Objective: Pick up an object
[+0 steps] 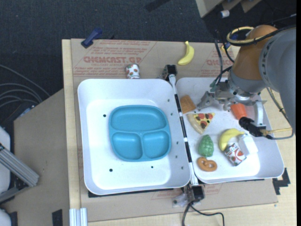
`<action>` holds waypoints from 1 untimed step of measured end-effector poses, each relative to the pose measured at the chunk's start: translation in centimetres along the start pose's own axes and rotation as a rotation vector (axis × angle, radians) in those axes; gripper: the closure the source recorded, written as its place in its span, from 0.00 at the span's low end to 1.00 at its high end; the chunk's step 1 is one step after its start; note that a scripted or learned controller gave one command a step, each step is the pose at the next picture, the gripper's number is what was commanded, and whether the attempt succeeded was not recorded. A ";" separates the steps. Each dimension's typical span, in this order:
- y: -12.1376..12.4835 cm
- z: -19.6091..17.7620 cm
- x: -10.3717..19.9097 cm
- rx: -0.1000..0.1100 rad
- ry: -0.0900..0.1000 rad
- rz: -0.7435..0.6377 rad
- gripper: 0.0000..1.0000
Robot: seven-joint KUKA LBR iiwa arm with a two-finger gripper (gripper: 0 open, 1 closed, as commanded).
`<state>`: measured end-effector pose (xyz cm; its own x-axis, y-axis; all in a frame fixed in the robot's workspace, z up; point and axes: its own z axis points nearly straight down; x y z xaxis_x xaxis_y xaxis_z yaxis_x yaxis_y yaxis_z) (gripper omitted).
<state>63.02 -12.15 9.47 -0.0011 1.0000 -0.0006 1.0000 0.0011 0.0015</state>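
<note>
Nothing lifted yet, by the look of it. Hand (pixel 221 95) low over right bin (pixel 270 166); its grip state cannot be told. Pizza slice (pixel 202 120) just below hand, carrot (pixel 238 110) beside it. Grasp and lift remain.

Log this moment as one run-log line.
phase: reach | end effector: over right bin, holding nothing visible | nearest: pizza slice | left bin: blue tray
</note>
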 end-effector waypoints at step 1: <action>3.7 1.0 2.3 0.000 0.000 0.000 0.00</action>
<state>66.68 -9.81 8.48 -0.0014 1.0000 -0.0004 1.0000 0.0014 0.0013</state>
